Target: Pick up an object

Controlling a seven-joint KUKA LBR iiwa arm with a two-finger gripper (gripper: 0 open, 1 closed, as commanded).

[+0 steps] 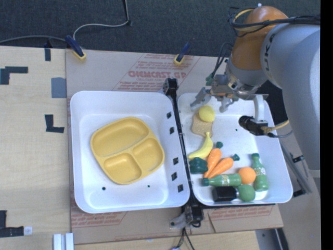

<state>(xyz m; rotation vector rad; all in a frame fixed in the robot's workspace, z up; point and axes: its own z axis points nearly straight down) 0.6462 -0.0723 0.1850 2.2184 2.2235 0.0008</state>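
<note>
So the gripper (212, 101) hangs over the far end of the right bin (270, 189), with its fingers spread apart and nothing between them. A yellow lemon (206, 113) sits just below and between those fingers, but it's not pinched; it looks like it's resting on a tan slice of bread (198, 127), at the bin's far left corner.

Everything else I'll place off that lemon. Toward the near side of it, past the bread, a banana (203, 149) curves along the bin's left wall. Next to the banana, further from the lemon, two carrots (218, 165) lie angled side by side, and a dark green lump (197, 165) sits at the banana's near end, can't tell what it is. Well off from the lemon, in the near right corner, there's a clump: a green bottle (222, 180) lying flat, an orange (247, 175), an upright green bottle (258, 173), a black block (225, 194) and a green round thing (246, 192). They're bunched up touching or almost touching.

To the lemon's right there's a black piece (251, 124) against the bin floor, probably part of the rig, hard to say.

The left bin (88, 191) is across the divider from the lemon and holds a yellow divided plate (127, 150).
</note>
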